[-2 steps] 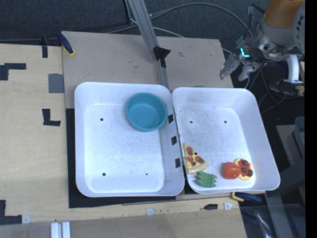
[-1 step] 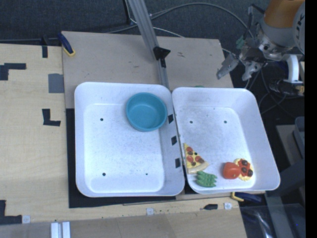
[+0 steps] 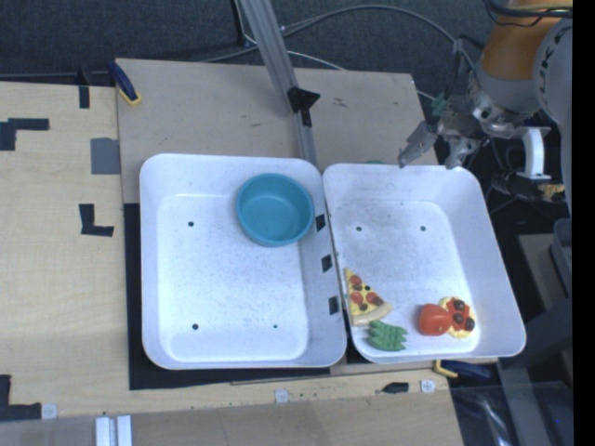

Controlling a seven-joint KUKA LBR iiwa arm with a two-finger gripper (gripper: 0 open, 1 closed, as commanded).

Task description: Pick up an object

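Nearest the lower edge of the frame, the right-hand shallow white plastic bin holds three small toys along its near wall. A green leafy plastic toy lies at the lower left of this bin, just beside a flat toy pizza slice, yellow with red dots, which rests against the bin's left wall. Toward the lower right corner sits a round red toy tomato, touching a small yellow pastry-like toy with dark berries. None of these toys is near the arm.

The left-hand shallow white plastic bin lies side by side with the first, their rims meeting at the middle of the frame. A round blue plastic bowl stands upright in its upper right part, close to the far wall.

Both bins rest on a pale wooden bench marked with dark tape pieces at the left. A slanted grey metal pole rises from behind the bins toward the top of the frame.

In the upper right, the two-finger gripper hangs over the far rim of the right-hand bin, beneath the grey arm with its orange band. Its fingers stand spread apart, with nothing between them.
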